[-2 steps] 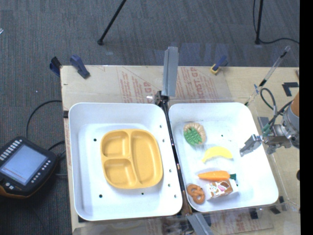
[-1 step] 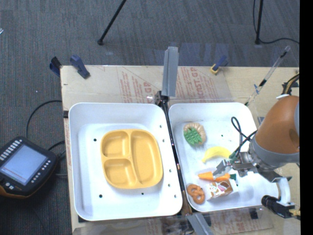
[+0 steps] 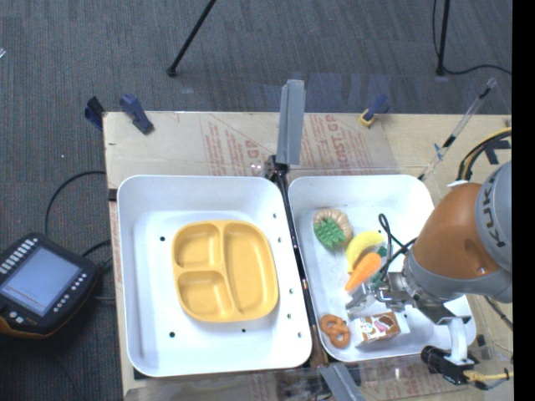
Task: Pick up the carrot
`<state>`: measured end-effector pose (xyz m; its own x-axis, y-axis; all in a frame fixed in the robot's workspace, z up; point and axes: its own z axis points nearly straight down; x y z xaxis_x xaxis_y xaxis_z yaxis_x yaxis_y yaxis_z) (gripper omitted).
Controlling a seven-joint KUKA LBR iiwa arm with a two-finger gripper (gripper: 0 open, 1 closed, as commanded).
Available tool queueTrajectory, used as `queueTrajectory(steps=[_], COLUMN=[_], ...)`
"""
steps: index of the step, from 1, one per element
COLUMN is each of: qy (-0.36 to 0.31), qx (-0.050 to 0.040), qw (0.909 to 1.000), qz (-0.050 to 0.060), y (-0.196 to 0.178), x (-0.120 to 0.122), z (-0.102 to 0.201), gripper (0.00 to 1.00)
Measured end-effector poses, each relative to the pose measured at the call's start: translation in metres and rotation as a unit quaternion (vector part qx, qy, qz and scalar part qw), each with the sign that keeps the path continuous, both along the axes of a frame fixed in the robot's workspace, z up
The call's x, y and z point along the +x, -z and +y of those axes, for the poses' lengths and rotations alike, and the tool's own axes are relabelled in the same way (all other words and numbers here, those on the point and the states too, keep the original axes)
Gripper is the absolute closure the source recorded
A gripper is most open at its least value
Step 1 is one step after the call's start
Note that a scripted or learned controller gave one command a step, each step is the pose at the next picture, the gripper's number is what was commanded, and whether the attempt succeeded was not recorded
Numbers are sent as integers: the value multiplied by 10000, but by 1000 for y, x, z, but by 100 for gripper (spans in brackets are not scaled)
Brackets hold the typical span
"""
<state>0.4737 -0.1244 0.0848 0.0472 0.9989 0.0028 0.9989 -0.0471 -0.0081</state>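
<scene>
Carrot (image 3: 363,271) in right bin (image 3: 418,192), lying slantwise, touching banana (image 3: 365,246) and just beside pincer (image 3: 378,291). Pincer low next to carrot's lower end, prob. lined up for a grasp; spread or pressed together, cannot tell. Yellow tray (image 3: 224,270) in left bin (image 3: 134,224), well apart.

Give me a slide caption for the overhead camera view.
Arm's tool beside the carrot in the right bin.

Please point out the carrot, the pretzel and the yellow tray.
carrot (image 3: 364,271): camera view, middle of its orange body.
pretzel (image 3: 336,331): camera view, its centre.
yellow tray (image 3: 249,267): camera view, floor of its large compartment.
</scene>
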Motion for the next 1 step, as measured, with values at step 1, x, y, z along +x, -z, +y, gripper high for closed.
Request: queueTrajectory(steps=[1], qy=[336], qx=[-10], qw=[9994], qz=[-21], y=[-2], x=[62], z=[-8], gripper=[0])
